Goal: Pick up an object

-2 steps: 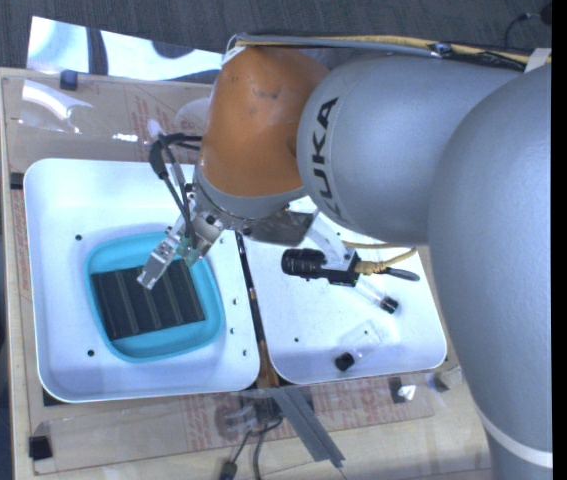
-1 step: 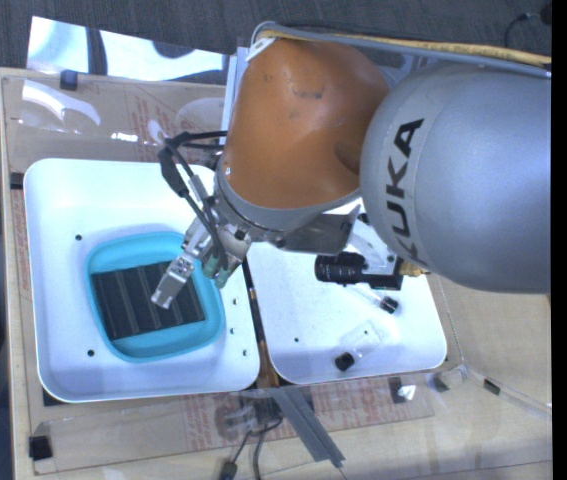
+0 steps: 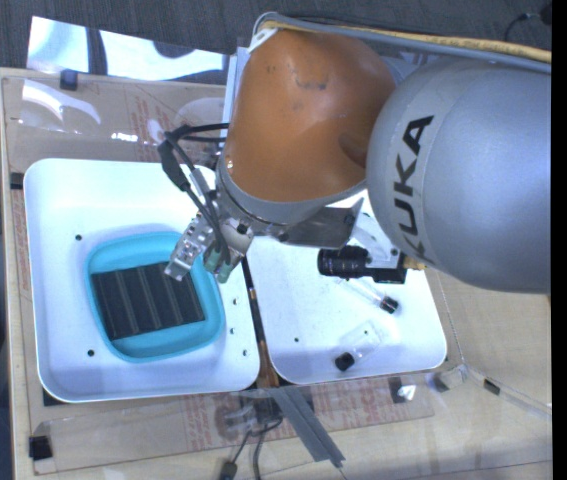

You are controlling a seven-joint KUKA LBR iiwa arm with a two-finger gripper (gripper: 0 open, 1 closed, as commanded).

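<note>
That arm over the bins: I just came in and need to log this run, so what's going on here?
A grey KUKA arm reaches in over two white bins. Its gripper hangs over the upper right rim of a blue tray in the left bin, nothing visibly between its fingers. Small dark and clear items lie in the right bin.

One fixed camera looks down aslant on both bins (image 3: 53, 268).

Bright, even light; glare streaks the clear sheet (image 3: 83, 108) at far left; the image is slightly soft.
</note>
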